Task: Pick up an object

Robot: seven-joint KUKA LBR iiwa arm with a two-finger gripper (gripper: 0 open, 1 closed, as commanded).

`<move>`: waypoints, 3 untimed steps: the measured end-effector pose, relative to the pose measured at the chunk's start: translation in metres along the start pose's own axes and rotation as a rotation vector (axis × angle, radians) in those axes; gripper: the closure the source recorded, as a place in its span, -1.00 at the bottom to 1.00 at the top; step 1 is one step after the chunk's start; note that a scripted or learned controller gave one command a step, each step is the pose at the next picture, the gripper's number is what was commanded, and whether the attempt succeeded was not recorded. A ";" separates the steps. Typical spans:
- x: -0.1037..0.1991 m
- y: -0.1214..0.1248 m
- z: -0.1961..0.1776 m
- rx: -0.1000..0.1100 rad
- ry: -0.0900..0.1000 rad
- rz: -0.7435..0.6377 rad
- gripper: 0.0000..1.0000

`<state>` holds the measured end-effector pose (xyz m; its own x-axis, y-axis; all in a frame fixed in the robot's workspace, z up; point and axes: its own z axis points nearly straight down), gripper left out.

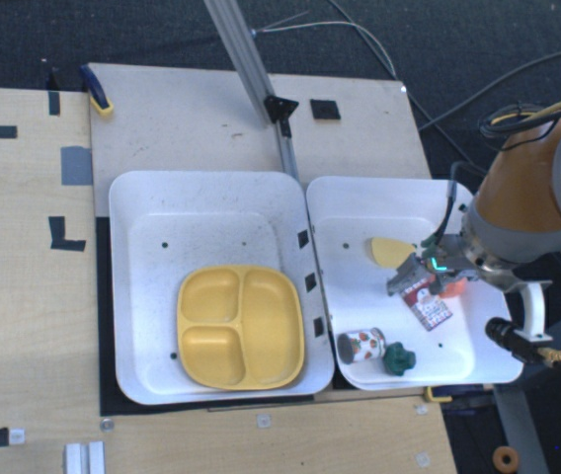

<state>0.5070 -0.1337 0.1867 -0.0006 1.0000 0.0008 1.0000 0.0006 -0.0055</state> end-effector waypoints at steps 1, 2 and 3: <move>0.000 0.001 -0.001 -0.003 0.000 0.000 -1.00; -0.003 0.003 0.044 0.001 0.000 0.000 -1.00; -0.003 0.003 0.097 -0.001 0.000 0.000 -1.00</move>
